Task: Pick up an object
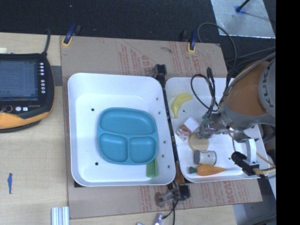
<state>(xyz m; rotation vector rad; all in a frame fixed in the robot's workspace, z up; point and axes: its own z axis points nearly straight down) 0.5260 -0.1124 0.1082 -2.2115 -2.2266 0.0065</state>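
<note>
From the camera above the bench, the grey arm (248,97) with its orange band is reaching in from the right over the right bin (180,86). Its gripper (205,129) is hanging low over the middle of that bin, just above a pale round piece (198,143). How the gripper is set, and whether it is gripping anything, cannot be told from here, since the wrist and cables are covering it.

Several things are lying in the right bin. A yellow banana (179,102) is sitting near the upper left corner. A small white and brown block (186,128) is resting just left of the gripper. Below the pale round piece, a small can (206,158) is lying on its side, and an orange carrot (211,170) is stretching along the bottom wall.

The left bin (79,90) is holding a blue divided plate (127,135), with a green block (151,168) just beside the plate's lower right corner.

A tablet-like control pad (23,90) is lying at the bench's left edge.
</note>
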